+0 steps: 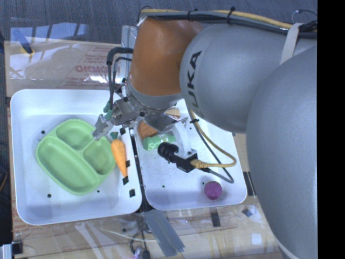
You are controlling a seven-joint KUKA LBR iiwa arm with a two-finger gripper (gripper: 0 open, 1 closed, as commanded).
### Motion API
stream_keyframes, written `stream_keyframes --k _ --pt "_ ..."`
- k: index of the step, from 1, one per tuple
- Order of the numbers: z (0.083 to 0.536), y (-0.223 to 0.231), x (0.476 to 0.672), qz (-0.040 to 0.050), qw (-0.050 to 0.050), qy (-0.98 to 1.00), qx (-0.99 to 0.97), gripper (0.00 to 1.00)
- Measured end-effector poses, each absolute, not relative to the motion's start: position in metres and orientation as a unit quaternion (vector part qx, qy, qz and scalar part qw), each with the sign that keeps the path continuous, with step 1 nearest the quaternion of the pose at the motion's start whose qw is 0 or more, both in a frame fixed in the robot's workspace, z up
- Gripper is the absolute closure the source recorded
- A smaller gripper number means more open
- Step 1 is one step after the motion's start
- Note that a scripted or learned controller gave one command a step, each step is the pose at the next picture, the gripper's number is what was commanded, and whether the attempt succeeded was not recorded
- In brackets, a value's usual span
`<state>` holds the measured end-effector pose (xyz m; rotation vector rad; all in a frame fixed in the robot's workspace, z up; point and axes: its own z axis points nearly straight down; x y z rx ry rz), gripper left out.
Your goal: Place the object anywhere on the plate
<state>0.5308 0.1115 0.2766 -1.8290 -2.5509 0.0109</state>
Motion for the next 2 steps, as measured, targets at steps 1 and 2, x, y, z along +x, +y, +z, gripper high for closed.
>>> stream_keyframes --k 1,2 --pt "0.2863 0.1116 0.5313 0.0041 0.001 -0.815 -0.58 1.0" --pt "0.2862 0.1118 0.5312 0.0042 0.001 -0.815 -0.58 0.0"
